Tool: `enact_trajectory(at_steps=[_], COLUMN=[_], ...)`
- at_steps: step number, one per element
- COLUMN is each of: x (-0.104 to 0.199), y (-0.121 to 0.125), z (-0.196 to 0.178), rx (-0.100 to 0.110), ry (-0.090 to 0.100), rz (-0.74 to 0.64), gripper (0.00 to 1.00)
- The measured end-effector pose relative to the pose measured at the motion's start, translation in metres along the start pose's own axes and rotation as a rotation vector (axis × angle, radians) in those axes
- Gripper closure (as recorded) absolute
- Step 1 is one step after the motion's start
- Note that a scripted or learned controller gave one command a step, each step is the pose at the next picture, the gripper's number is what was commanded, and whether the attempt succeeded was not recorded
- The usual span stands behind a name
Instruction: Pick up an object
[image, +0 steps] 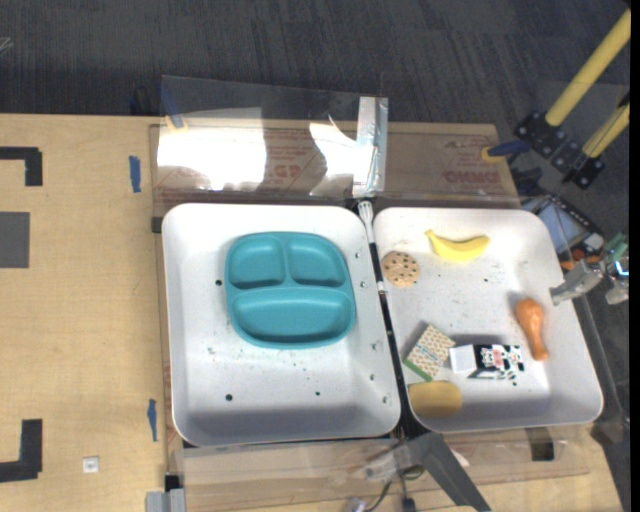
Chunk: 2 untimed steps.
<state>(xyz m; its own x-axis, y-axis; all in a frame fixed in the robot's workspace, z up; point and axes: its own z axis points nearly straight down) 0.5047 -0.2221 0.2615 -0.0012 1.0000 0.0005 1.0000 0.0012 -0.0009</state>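
White right bin (560, 395), curved yellow banana (458, 245), orange carrot (532, 326), speckled cookie (400, 268)

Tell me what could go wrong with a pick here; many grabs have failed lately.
The carton, patterned card and yellow lump lie crowded together, so a grab may hit two at once. The lump and the carrot lie near the right bin's sloped walls, where fingers may strike the side.

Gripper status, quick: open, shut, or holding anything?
Gripper: cannot be told; it sits at the right bin's right rim, near the carrot.
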Motion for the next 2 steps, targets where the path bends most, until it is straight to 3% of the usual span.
enact_trajectory(at_steps=[1,2], x=[0.0,0.012], y=[0.027,0.025], z=[0.091,0.089], rx=[0.005,0.002], ry=[0.003,0.001], rz=[0.25,0.507], gripper=[0.0,0.0])
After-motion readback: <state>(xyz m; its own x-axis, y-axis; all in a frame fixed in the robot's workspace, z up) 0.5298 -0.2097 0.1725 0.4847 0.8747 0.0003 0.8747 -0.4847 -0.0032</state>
